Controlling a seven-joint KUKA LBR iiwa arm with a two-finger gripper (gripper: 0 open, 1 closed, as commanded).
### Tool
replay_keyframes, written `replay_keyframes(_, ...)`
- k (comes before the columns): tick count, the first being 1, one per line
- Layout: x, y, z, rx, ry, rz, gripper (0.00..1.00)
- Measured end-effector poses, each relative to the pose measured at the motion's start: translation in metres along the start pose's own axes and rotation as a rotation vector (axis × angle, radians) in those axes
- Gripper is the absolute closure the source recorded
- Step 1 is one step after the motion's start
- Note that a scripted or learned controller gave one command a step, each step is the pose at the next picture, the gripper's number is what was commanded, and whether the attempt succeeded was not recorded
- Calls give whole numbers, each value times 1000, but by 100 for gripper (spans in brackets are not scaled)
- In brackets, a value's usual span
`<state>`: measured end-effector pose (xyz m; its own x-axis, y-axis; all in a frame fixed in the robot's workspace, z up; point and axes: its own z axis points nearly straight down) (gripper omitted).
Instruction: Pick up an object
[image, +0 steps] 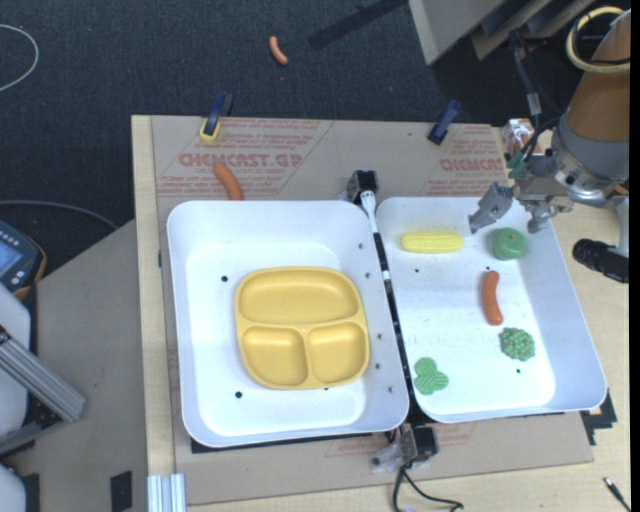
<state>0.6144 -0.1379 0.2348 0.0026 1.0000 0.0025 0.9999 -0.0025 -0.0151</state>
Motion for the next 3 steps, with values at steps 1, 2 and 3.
replay_keyframes(1, 0, 2, -8, -14, -2, -3, 0)
replay_keyframes(2, -4, -4, 38, -9, -1, -2, 0)
replay_keyframes(3, 0, -4, 81, -8, -1, -3, 0)
